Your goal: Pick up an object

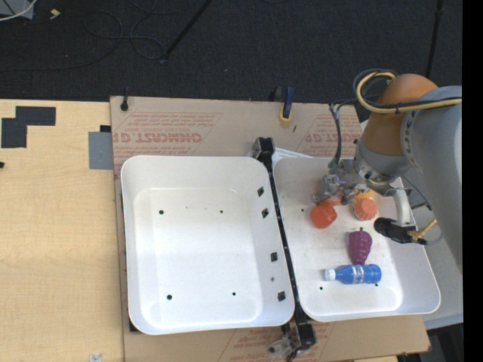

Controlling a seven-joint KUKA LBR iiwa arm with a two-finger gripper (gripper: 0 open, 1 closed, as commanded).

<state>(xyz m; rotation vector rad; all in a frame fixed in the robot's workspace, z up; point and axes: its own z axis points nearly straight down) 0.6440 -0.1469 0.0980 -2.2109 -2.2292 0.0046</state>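
Bench, camera view: two white bins on cardboard; right bin (423,296) holds all items. Gripper (337,191) is lowered near the bin's upper part, just above the red tomato (324,216); finger state cannot be told. A centred, vertical descent is advised. Blue bottle (355,274) lies flat, long axis left-right, white cap leftward.

Two white bins (151,173); one red ball (324,216), orange ball (365,207), purple grapes (360,244), blue bottle (355,274).
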